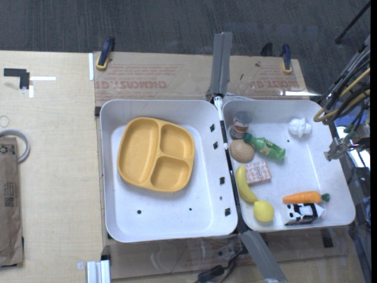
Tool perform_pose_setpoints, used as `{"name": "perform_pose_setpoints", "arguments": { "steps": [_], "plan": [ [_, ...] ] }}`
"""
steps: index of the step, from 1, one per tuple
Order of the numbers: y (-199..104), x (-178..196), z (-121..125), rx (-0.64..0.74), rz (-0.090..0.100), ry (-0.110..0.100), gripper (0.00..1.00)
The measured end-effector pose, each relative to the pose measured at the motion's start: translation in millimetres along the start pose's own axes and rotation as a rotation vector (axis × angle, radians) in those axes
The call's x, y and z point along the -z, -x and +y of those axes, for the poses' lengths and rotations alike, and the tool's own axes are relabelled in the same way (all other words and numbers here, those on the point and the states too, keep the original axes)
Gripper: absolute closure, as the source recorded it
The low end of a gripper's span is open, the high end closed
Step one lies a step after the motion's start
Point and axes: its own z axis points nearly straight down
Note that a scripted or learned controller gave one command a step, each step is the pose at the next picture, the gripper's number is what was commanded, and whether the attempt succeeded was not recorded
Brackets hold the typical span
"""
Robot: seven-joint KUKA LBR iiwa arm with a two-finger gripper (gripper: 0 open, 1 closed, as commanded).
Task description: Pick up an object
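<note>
Two white bins on your desk
Left bin holds a yellow divided plate; right bin holds carrot, banana, lemon; end effector's state: cannot tell

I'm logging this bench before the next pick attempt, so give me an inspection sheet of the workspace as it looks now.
Surface: two white bins side by side, left bin and right bin, on a bench with cardboard behind.
Job's things: in the right bin, a can, green bottle, brown round item, pink box, banana, lemon, carrot, black-and-white item, white crumpled item.
Clutter: yellow divided plate in the left bin.
Hand: at the right edge beside the right bin; holds nothing visible.
Cables: yellow cables at right.
Surroundings: blue clamps, brown bag far left.
</note>
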Motion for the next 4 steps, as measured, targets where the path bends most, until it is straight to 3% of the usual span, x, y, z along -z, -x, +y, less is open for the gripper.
{"name": "perform_pose_setpoints", "arguments": {
  "steps": [1,2,3,4],
  "plan": [
    [6,7,67,0.238,-0.002,0.002,1.00],
    [-18,2,128,0.402,-0.003,0.004,1.00],
    [-18,79,137,0.711,-0.004,0.005,1.00],
    [-18,79,137,0.711,-0.004,0.004,0.00]
  ]
}}
